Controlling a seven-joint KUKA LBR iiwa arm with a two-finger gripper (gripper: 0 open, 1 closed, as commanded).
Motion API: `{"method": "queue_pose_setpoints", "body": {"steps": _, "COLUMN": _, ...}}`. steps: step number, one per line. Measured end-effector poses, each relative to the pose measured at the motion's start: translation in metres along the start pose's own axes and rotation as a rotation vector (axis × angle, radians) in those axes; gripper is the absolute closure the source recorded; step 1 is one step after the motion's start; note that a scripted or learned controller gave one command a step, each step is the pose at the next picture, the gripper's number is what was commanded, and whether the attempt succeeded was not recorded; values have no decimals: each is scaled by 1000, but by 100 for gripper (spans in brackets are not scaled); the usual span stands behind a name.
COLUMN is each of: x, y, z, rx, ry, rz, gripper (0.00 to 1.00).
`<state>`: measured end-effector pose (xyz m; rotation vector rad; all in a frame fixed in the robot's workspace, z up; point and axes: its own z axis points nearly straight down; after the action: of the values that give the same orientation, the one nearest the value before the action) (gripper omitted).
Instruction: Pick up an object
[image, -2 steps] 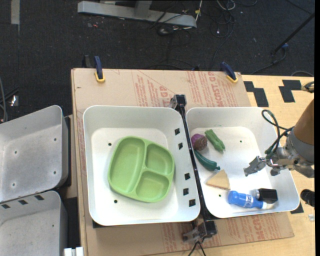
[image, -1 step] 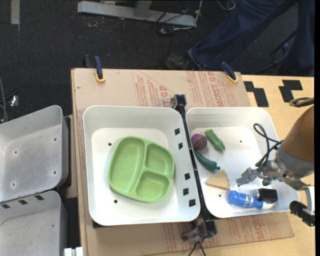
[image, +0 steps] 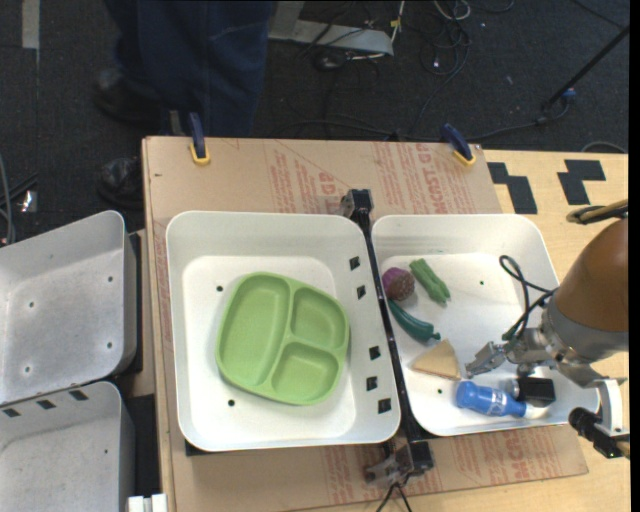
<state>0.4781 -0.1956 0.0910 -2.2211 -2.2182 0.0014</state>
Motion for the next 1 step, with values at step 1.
{"method": "queue_pose_setpoints", "body": {"steps": 1, "x": 0, "y": 0, "z": -11, "rx": -2, "ry": -1, "rz": 1, "gripper": 100}}
